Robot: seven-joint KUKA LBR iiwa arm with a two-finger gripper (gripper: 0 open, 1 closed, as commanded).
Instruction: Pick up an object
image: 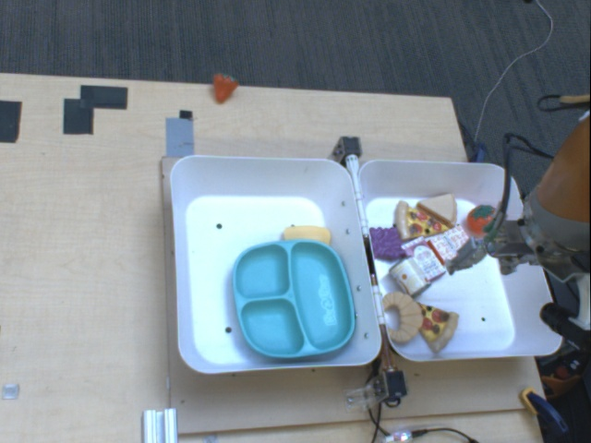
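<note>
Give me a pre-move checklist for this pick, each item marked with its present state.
1. Objects available in the right bin: ok, pizza slice, purple piece, white packet.
2. Gripper over the right bin: ok, near the packet.
3. Object between fingers: cannot tell.
4. Targets separated: not ok, the items crowd together.
5. Blue tray out of the way: ok, it lies in the left bin.

Arm [554,220] at three o'clock edge: broad orange band, rounded, above a grey wrist section. Wrist housing grey metal, blocky, with darker fittings beneath. Thin dark cable runs along its nine o'clock side. Gripper [464,255] dark grey, slender, metallic sheen at the finger ends. Black mounting piece at five o'clock of the wrist; detail there too blurred to read.
</note>
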